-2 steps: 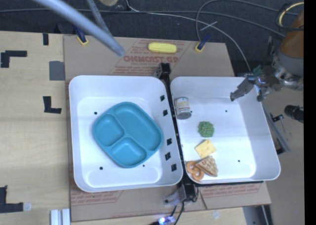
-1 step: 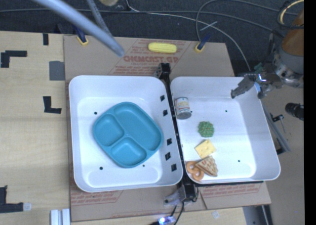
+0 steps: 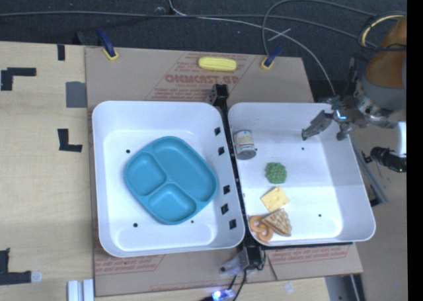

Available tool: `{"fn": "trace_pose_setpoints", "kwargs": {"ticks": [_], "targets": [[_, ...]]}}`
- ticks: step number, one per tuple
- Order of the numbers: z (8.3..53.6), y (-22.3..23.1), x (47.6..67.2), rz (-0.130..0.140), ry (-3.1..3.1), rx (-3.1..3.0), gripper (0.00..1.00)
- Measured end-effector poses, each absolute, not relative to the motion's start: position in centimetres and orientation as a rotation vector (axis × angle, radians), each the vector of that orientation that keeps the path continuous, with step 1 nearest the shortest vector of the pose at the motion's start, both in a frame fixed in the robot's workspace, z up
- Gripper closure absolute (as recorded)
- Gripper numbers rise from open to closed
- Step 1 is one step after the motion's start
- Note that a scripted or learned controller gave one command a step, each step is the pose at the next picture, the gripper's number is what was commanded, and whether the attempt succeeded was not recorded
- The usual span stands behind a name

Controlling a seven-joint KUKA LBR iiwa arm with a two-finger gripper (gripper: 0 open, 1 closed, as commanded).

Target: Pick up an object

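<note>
On the left part of the table (image 3: 39,180) there are some black tape marks on the light wood. A brown cardboard sheet (image 3: 178,81) lies under both bins, and two blue-and-yellow clamps (image 3: 107,46) hold it at the far edge. Between the clamps, a yellow banana-shaped toy (image 3: 217,64) lies on the cardboard, outside the bins.

The left bin (image 3: 106,161) holds a blue divided tray (image 3: 171,179), which lies flat near the middle.

The right bin (image 3: 344,220) holds several small things, all in its left half. A small can (image 3: 244,143) lies close to the wall shared by the two bins. Nearer the camera from it is a green broccoli piece (image 3: 276,173), then a yellow cheese wedge (image 3: 274,198) just beside a pizza slice (image 3: 278,221). A brown pretzel (image 3: 260,227) touches the slice at the near left corner.

The jaws (image 3: 326,124) hang above the far right corner of the right bin, well apart from all these objects. They look spread apart, with nothing between them. The grey arm (image 3: 383,88) enters from the right.
</note>
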State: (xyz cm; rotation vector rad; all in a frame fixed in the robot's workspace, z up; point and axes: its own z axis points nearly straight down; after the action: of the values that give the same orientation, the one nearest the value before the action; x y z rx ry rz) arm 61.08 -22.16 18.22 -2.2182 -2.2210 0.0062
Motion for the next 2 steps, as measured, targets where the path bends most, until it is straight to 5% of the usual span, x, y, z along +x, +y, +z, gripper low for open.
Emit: {"fn": "trace_pose_setpoints", "kwargs": {"ticks": [2], "targets": [[8.6, -22.1, 60.8, 0.005, -2.224, -2.219, 0.00]]}}
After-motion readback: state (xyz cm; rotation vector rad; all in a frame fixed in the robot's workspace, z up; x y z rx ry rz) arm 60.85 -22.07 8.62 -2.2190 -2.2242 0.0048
